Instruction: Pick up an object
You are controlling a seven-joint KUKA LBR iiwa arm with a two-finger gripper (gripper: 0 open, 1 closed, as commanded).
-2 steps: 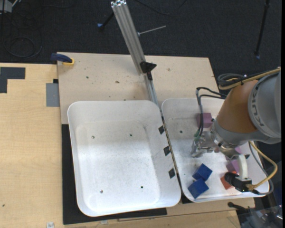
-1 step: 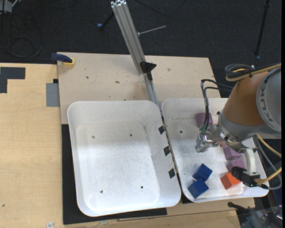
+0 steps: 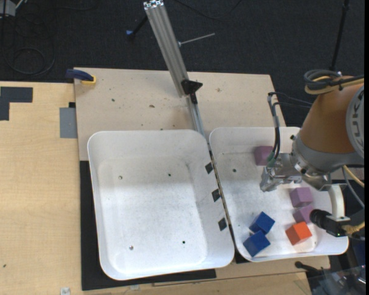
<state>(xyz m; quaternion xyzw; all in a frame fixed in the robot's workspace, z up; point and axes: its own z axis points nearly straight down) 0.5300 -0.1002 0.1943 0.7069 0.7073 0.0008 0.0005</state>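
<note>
A grey arm's claw (image 3: 272, 180) hangs low over the right bin (image 3: 234, 146) on the desk, whether clenched or released impossible to tell from above. Matte, hard-edged cubes lie there: a purple block (image 3: 262, 155) just beside the claw, two blue blocks (image 3: 259, 232) and an orange block (image 3: 299, 232) nearer the front. Squaring up over one flat-sided cube, apart from its neighbours, would likely grip best.
</note>
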